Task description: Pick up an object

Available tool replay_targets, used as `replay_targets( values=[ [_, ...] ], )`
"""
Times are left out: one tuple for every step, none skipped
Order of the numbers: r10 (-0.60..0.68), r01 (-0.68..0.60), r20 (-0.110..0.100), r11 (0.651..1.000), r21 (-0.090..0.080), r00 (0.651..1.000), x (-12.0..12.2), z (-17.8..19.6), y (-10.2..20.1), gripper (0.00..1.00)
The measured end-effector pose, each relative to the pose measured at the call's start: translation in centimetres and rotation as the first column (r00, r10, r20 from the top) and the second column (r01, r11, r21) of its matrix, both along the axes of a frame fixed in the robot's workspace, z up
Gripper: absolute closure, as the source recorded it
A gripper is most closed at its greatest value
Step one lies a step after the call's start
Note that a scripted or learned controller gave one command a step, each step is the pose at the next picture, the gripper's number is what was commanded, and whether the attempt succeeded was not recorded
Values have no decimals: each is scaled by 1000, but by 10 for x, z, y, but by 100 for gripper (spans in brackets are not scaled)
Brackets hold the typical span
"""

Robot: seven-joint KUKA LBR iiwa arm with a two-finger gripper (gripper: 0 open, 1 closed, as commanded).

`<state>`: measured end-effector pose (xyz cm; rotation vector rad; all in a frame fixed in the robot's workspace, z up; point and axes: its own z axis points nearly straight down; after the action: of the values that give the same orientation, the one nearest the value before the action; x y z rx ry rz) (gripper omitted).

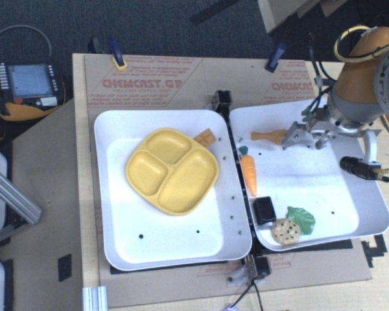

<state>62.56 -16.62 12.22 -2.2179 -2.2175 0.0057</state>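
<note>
In the right bin (350,193) lie a brown drumstick-shaped toy (270,135) at the back, an orange carrot (247,172) along the left wall, a black block (264,210), a speckled cookie (286,231) and a green leafy piece (303,218) near the front. My gripper (305,141) hangs over the back of this bin, just right of the brown toy. It is open, with nothing between its fingers.
The left bin (117,193) holds a yellow divided plate (172,171) and a small brown block (205,137) by the plate's back right edge. A black cable end (358,167) juts over the right bin's right side. A divider (236,173) separates the bins.
</note>
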Motion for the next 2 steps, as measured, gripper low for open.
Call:
replay_targets(
  values=[
    [0, 0, 8, 1000, -2, 1000, 2, 14, 0, 100],
    [0, 0, 13, 1000, -4, 1000, -4, 64, -7, 100]
  ],
)
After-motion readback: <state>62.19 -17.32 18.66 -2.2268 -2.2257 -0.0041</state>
